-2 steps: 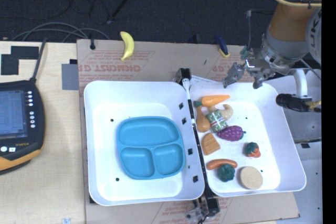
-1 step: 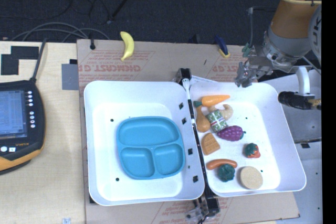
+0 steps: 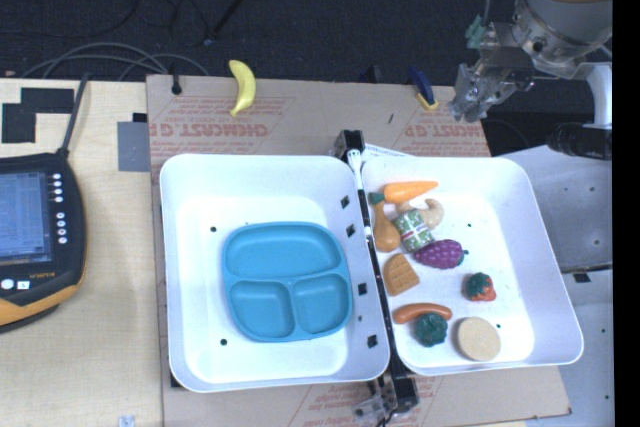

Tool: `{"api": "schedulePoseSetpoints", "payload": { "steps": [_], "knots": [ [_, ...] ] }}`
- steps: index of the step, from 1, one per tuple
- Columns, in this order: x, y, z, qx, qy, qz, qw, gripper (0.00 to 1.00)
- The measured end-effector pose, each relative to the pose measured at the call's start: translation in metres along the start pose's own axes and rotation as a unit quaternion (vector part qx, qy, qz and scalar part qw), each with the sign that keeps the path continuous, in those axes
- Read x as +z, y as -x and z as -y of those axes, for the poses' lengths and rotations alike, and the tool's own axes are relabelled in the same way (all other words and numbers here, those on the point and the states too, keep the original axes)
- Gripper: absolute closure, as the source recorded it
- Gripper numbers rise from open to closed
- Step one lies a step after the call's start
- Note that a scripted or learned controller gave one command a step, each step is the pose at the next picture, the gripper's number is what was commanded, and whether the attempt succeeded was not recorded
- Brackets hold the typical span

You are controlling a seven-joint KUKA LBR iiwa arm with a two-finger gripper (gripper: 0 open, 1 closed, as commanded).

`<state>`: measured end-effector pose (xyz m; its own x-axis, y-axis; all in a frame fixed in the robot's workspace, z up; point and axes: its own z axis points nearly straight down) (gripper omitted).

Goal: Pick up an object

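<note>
Your gripper hangs above the bench behind the right bin, well apart from the toy food — whether it is open, you cannot tell. Nothing is picked yet; the carrot and grapes lie untouched.
</note>
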<state>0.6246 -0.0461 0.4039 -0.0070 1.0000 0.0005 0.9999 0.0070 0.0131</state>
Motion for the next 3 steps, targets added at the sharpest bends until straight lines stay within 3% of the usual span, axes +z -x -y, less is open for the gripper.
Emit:
{"api": "schedulePoseSetpoints", "payload": {
  "steps": [1,2,3],
  "knots": [
    [-0.001,0.012,0.090,0.005,-0.008,0.000,1.0000,1.00],
    [0.021,-0.057,0.124,0.000,-0.010,-0.001,1.0000,1.00],
    [-0.070,-0.120,0.148,-0.001,-0.003,-0.001,1.0000,1.00]
  ]
}}
